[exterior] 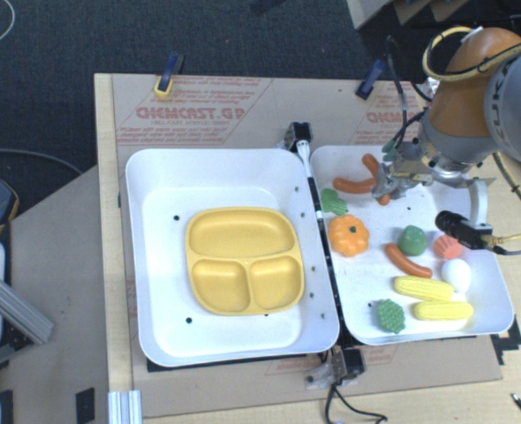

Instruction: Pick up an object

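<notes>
1. From the overhead camera, the grey arm (486,87) with its orange band comes in from the right, and the gripper (391,182) sits low over the far part of the right bin (499,312).
2. The gripper is right at the toy sausages: one red-orange sausage (352,185) lies just to its left, and a second sausage (370,162) angles up beside the fingers. Whether the fingers are clenched on anything or released cannot be told from here; the wrist hides them.
3. Elsewhere in the right bin: a green leafy piece (334,202) near the divider, an orange pumpkin (349,235) just below it, another sausage (407,261) in the middle, and a round green vegetable (411,240) touching its upper end.
4. Along the near side lie two yellow corn cobs (430,299), a broccoli floret (389,315), a white egg (457,275) and a pinkish piece (449,247).
5. The left bin (150,263) holds a yellow divided plate (243,259), three compartments, lying flat in the centre.
6. Both bins rest on a brown board (119,122) printed with red lettering.
</notes>
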Available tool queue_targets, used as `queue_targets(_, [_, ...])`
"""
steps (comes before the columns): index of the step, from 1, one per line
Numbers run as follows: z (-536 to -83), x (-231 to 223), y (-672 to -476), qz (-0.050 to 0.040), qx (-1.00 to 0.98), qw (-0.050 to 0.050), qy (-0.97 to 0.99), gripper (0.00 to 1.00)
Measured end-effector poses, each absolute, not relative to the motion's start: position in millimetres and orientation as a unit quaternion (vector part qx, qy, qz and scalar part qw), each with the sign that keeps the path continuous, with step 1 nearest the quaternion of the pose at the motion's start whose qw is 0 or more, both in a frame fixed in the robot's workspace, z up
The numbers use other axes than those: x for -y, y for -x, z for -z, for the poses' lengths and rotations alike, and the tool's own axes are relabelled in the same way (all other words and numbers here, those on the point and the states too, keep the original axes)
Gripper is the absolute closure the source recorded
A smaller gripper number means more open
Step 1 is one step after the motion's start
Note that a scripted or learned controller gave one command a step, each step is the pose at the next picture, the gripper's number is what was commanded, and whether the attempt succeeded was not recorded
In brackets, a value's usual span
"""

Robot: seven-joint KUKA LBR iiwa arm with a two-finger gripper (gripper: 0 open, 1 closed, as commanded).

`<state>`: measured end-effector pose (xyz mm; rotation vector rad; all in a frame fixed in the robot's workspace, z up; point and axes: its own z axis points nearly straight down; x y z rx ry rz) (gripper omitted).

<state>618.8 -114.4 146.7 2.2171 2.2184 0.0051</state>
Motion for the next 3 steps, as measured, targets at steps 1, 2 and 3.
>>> queue_targets(1, [-209.0,120.6,-622.6,-0.0017,-0.707,0.003,-0.707,1.0])
queue_targets(2, [-226.5,120.8,-623.6,-0.0014,-0.707,0.002,-0.707,1.0])
queue_targets(3, [-229.3,69.5,-614.3,-0.0001,-0.709,-0.002,-0.705,1.0])
